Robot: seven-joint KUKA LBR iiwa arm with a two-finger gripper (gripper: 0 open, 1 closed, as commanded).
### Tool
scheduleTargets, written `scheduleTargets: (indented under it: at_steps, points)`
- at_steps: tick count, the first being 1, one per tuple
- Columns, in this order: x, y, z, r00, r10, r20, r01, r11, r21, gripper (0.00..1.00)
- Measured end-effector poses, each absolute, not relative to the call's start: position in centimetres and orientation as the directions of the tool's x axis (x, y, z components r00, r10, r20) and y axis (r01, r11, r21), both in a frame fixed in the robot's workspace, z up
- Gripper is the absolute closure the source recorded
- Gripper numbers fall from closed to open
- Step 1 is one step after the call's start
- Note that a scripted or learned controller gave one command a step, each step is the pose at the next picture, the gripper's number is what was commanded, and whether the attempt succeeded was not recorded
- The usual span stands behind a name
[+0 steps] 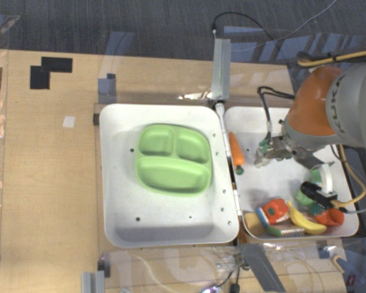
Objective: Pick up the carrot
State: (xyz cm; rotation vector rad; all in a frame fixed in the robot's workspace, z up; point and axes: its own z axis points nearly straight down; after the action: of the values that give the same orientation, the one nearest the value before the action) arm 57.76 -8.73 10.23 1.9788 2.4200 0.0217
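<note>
One carrot is recorded lying against the left wall of the right bin, untouched. Nothing is noted as lifted; approach, grasp and raise are judged outstanding. The gripper is positioned just right of the carrot. Its state cannot be told, being blurred and partly hidden by the wrist.

Arm cut off at right edge (toys overlap).
</note>
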Motion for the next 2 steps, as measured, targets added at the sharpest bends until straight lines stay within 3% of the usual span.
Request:
scheduleTargets:
  at_steps: [1, 2]
  points:
    - [53.7, -10.4, 9.1, -0.265, 0.964, -0.006, 0.964, 0.265, 0.016, 1.0]
    - [54.3, -17.5, 9.1, -0.536, 0.844, -0.013, 0.844, 0.536, 0.01, 1.0]
